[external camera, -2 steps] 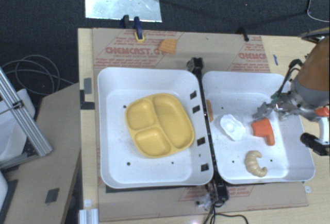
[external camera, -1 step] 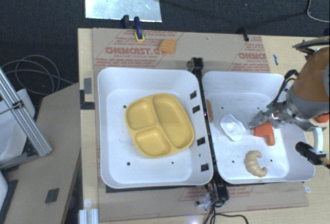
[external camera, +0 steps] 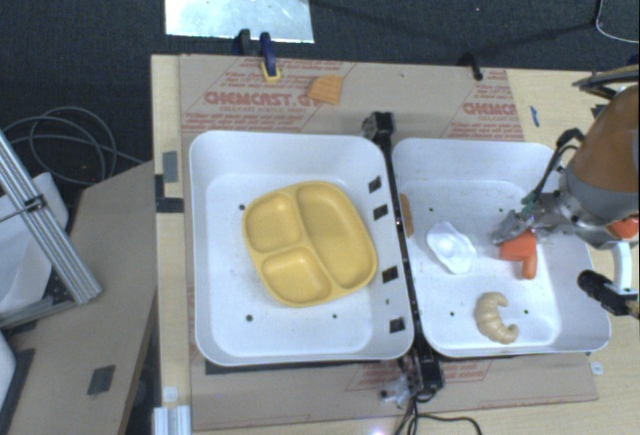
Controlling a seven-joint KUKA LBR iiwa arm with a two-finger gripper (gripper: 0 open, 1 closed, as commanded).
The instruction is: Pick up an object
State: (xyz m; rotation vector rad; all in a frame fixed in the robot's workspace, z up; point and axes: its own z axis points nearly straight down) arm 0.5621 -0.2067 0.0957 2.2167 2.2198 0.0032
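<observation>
arm [external camera: 600, 168] low over right bin [external camera: 470, 158] | gripper [external camera: 512, 231] touching orange piece [external camera: 523, 253] (jaw state unclear)

The scene is seen from one camera, fixed high above the bench [external camera: 330, 83] and tilted a little, so it is looked down on at a slant. Both white bins are taken in whole, the left bin [external camera: 215, 223] and the right bin [external camera: 470, 163] side by side. Some dark floor [external camera: 80, 13] is seen past the bench's far edge. The arm [external camera: 610, 163] is seen at the right.
</observation>
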